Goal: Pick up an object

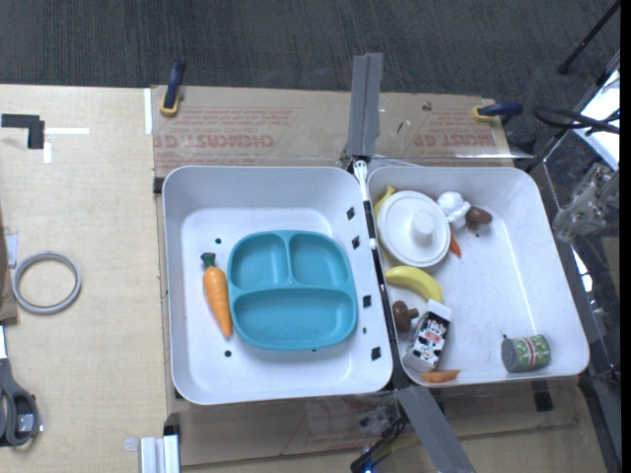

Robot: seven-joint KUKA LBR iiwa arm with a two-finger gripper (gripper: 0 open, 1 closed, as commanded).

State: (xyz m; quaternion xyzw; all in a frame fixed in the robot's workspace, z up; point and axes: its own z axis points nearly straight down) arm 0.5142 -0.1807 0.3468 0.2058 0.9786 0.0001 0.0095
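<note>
The left bin (187,264) holds a teal divided plate (293,289) with an orange carrot (217,299) lying beside its left edge. Inside the right bin (552,264) are a white lidded pot (416,228), a banana (414,281), a cow-patterned carton (430,335), a green can (525,352), a small white piece (453,205) and a brown piece (478,218). My gripper (584,208) looks grey and blurred just outside the right bin's right rim, above the bench and apart from every object.
A small brown item (402,313) and an orange sliver (440,373) lie near the carton. A tape ring (43,282) and scissors (18,414) rest on the wooden bench at the left. Cardboard (256,131) lies behind the bins.
</note>
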